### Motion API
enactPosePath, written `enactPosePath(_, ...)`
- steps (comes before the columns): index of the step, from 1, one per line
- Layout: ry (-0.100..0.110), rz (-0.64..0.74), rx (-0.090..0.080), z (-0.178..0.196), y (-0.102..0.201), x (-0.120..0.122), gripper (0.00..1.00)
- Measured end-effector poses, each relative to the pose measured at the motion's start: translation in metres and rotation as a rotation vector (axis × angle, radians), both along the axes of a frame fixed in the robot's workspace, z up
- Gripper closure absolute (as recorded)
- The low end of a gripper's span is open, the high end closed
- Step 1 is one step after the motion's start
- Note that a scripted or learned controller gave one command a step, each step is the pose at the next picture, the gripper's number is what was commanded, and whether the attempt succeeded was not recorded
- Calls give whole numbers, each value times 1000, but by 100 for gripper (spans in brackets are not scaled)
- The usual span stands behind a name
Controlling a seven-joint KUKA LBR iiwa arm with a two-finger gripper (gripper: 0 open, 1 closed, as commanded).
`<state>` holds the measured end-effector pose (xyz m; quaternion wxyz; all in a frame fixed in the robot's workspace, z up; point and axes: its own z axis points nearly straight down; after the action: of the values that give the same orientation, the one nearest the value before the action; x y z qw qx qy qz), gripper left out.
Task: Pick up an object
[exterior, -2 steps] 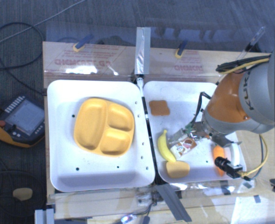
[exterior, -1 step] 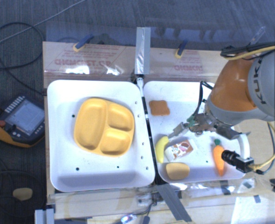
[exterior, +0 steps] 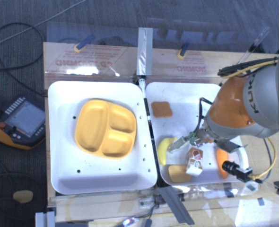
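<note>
so, starting at the left edge of the surface (exterior: 54, 48), the left bin (exterior: 59, 126) carries a yellow divided tray (exterior: 106, 128) lying flat near its middle. across the divider, the right bin (exterior: 187, 91) holds the likely targets: a brown square piece (exterior: 161, 109) near its far left corner, a yellow rounded item (exterior: 164, 149) against its left wall, a tan item (exterior: 177, 173) by its near edge, a small carton (exterior: 195, 160) just right of that, and an orange item (exterior: 222, 162) further right, partly hidden by the arm. the pincer (exterior: 189, 141) sits low among them, just above the carton and beside the yellow item; whether it is apart or together i cannot tell, and nothing visibly sits in it. this looks like the reach-and-descend step. next calls for settling squarely over one item, probably the carton, then closing and lifting straight without nudging its neighbours.
</note>
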<state>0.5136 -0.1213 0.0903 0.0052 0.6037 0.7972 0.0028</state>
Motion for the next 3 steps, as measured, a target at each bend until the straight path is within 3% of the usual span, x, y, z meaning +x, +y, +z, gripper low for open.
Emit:
enactPosePath(1, -2, 74, -3, 0, -62, -17, 0)
enactPosePath(2, -4, 150, -10, 0, -37, -25, 0)
enactPosePath(3, -8, 153, -4, 12, -34, -23, 100)
